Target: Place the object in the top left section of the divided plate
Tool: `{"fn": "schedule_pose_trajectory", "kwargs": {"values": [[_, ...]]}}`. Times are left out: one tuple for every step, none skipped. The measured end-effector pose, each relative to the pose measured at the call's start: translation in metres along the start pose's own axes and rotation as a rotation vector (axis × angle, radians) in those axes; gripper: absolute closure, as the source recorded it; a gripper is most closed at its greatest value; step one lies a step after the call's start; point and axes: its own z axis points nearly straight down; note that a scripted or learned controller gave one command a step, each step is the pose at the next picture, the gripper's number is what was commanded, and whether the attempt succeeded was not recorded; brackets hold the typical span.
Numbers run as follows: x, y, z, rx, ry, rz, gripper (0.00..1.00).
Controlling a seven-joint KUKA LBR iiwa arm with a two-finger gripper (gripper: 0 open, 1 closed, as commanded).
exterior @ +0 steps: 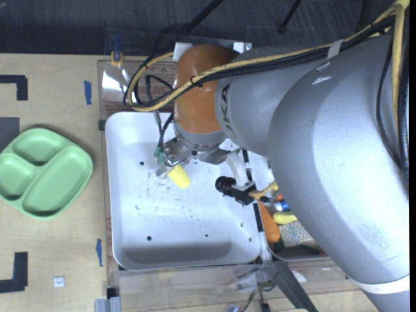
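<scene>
A green divided plate (43, 172) lies on the wooden bench at the left, with three sections and nothing in them. My gripper (170, 162) hangs over the upper middle of the white bin (130, 239), below the orange band of the arm. A small yellow object (179, 177) lies just under and in front of the gripper, touching or very close to its tip. The arm's wrist hides how the gripper grasps it.
The big grey arm covers the right side of the view. A black part (227, 187) sticks out beside the wrist. Colourful toys, among them an orange piece (269, 227), lie at the bin's right wall. Blue tape marks sit on the bench.
</scene>
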Motion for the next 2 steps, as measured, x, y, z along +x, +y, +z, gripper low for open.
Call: {"fn": "schedule_pose_trajectory", "kwargs": {"values": [[-0.023,-0.010,-0.023,0.000,0.000,0.030,1.00],[0.003,-0.072,0.042,0.001,0.001,0.121,1.00]]}}
